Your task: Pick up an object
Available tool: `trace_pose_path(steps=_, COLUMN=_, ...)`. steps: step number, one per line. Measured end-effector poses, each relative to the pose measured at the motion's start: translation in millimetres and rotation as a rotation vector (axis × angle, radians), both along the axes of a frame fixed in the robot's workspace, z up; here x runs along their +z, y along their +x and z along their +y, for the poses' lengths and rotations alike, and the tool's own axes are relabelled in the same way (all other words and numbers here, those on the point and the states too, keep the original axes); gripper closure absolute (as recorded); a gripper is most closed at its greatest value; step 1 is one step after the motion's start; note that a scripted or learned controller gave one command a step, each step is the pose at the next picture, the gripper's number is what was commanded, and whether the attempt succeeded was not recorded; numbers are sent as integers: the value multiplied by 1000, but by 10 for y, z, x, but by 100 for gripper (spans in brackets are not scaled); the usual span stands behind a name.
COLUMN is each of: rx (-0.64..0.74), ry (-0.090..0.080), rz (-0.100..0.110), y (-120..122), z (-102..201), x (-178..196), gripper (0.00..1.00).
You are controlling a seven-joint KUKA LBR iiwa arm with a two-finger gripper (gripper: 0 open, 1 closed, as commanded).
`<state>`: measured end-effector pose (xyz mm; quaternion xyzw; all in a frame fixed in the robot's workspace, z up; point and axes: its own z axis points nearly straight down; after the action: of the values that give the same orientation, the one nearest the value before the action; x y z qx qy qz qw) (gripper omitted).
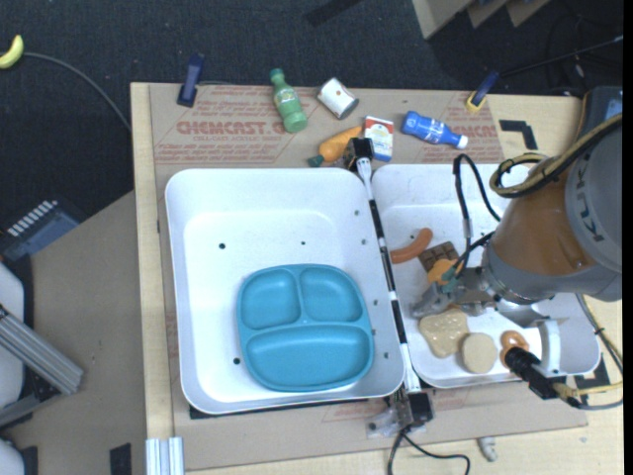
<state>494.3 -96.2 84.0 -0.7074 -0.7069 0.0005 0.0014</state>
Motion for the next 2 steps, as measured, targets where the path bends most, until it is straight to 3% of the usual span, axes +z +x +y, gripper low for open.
trace_pose_path(steps=1, rx=2, ry=-2, rz=-4, y=613, z=46, x=6, gripper=0)
trace_pose_path(steps=2, rx=1, ry=-2, rz=-5, y=612, z=45, x=100, gripper=100)
